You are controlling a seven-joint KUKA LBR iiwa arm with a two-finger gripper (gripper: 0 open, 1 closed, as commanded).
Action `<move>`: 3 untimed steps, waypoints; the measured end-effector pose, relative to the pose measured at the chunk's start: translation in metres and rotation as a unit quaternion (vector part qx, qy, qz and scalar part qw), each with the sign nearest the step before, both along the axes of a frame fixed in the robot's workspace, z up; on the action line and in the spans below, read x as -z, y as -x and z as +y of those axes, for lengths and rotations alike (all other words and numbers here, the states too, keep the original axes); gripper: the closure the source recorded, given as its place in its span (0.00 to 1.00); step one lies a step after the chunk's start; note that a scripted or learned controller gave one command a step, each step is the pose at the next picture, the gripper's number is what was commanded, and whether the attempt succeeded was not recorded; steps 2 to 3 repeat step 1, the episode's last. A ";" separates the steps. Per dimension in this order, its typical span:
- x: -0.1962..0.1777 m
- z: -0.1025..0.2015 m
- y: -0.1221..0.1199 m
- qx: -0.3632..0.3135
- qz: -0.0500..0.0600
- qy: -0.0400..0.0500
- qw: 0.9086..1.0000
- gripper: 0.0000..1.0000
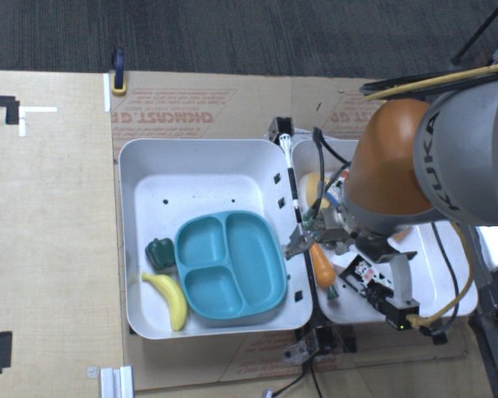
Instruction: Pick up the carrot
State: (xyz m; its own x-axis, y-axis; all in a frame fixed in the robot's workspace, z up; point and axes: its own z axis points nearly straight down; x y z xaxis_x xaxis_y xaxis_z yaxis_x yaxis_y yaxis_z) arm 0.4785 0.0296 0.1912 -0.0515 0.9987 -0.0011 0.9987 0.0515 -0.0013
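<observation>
Left of centre: left bin point(195, 149), white and shallow. In it, lower left, a dark green pepper point(159, 254), with a banana point(171, 299) just below it along the near wall. Beside both, a teal divided plate point(232, 264) takes up the bin's middle and lower right, compartments bare. Right of the bins' shared wall: right bin point(445, 259), much of it covered by the arm point(398, 168), grey with an orange band, coming in from the right edge of the frame. Gripper point(310, 238) sits low at the right bin's left side, close against the shared wall, cables and brackets around it. Carrot point(321, 269) lies in the right bin directly below the gripper in the frame, orange body slanting down to the right, green end toward the bottom of the frame; its upper end meets or passes under the gripper. Cannot tell whether the gripper is open or closed, nor whether the carrot is in it; the wrist hides the contact. A pale yellow item point(312, 187) shows above the gripper, partly under the arm; kind unclear. Judgement: approach looks done, gripper is at the carrot; a confirmed grasp and the lift clear of the bin are not yet shown, carrot reads as resting on the bin floor
</observation>
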 end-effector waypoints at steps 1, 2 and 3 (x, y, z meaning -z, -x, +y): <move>0.000 -0.076 -0.005 0.069 -0.001 0.001 0.998 0.00; 0.000 -0.076 -0.005 0.069 -0.001 0.001 0.998 0.00; 0.000 -0.076 -0.005 0.069 -0.001 0.001 0.998 0.00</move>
